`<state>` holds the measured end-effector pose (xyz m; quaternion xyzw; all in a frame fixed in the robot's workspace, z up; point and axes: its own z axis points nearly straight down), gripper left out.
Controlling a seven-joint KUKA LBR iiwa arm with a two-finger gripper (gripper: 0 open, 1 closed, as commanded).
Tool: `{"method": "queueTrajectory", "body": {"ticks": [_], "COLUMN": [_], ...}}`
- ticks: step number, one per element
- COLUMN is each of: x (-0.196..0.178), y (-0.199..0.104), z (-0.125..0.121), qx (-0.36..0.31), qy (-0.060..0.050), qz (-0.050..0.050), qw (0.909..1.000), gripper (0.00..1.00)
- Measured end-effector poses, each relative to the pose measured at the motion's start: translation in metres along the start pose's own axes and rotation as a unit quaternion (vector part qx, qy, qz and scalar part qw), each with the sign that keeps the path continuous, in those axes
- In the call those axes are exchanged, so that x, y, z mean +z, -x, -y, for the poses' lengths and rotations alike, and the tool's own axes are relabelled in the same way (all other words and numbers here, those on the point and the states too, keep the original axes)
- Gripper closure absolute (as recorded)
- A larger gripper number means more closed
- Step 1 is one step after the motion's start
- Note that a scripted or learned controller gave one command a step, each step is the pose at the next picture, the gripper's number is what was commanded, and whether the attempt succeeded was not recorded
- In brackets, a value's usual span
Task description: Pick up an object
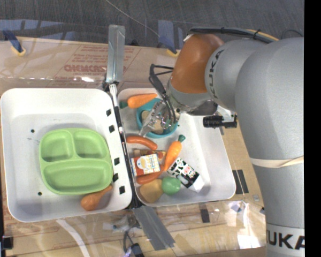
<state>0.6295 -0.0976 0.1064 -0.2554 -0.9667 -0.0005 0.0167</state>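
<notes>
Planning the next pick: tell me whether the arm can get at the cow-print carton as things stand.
Probably yes. The cow-print carton lies uncovered on top in the right bin, near the end effector; a carrot touches its upper end.

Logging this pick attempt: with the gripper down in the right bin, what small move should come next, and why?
Probably a short descent, then a close. The gripper sits over the teal bowl at the right bin's back, beside a carrot; nothing visibly sits between its fingers.

Tray (75, 161) in left bin (16, 116); toys fill right bin (216, 167).
</notes>
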Motion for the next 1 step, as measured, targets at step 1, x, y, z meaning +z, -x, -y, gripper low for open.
{"method": "queueTrajectory", "body": {"ticks": [1], "x": [-0.0872], "y": [-0.008], "z": [-0.0146], "qx": [0.22], "qy": [0.008], "qz": [0.016], "qw": [0.9754], "gripper": [1.0]}}
